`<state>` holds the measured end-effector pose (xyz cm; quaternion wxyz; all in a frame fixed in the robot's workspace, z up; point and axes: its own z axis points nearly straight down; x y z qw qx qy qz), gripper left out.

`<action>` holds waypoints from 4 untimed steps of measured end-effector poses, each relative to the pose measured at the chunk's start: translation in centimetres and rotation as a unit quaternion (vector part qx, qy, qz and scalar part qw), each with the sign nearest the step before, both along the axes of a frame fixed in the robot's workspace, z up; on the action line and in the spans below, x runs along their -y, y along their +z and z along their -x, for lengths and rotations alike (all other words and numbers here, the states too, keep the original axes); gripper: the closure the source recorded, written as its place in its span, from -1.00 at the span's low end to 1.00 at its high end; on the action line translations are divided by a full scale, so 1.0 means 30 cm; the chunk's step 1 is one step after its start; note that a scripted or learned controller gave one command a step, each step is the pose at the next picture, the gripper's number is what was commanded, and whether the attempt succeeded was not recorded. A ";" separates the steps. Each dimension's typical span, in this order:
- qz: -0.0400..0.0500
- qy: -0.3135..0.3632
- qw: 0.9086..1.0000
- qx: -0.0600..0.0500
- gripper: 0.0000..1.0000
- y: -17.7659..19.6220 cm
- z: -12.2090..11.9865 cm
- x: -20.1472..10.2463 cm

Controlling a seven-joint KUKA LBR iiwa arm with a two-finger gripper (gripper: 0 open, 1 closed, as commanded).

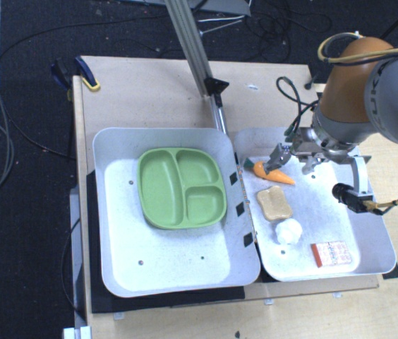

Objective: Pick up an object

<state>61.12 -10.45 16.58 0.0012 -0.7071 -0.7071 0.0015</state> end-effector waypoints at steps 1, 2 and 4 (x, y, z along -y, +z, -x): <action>0.000 0.000 1.000 -0.001 -1.00 -0.196 0.029 -0.021; 0.000 0.000 1.000 0.001 -1.00 -0.248 0.029 -0.022; 0.000 0.001 1.000 0.005 1.00 -0.004 0.042 -0.028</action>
